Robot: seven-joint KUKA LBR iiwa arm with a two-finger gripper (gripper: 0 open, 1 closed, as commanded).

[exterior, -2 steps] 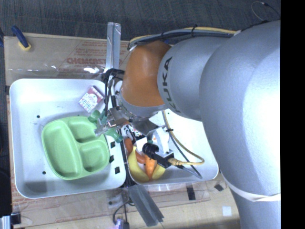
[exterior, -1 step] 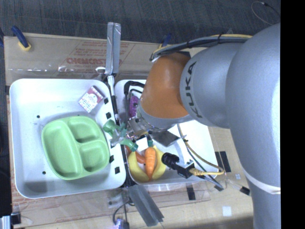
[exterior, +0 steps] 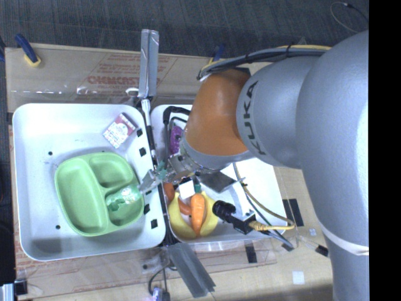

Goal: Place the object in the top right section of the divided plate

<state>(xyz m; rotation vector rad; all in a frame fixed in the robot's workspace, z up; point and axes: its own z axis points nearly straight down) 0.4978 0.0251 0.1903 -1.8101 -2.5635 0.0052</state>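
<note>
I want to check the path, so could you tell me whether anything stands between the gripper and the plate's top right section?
Nothing visible does. The gripper hangs just right of the plate, whose top right section looks bare. The packet lies beyond the plate's upper rim, off that path.

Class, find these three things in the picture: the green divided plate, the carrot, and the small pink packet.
green divided plate (exterior: 78, 196), camera view, on the floor of its large left section.
carrot (exterior: 197, 211), camera view, on the middle of its orange body.
small pink packet (exterior: 119, 131), camera view, on its printed face.
</note>
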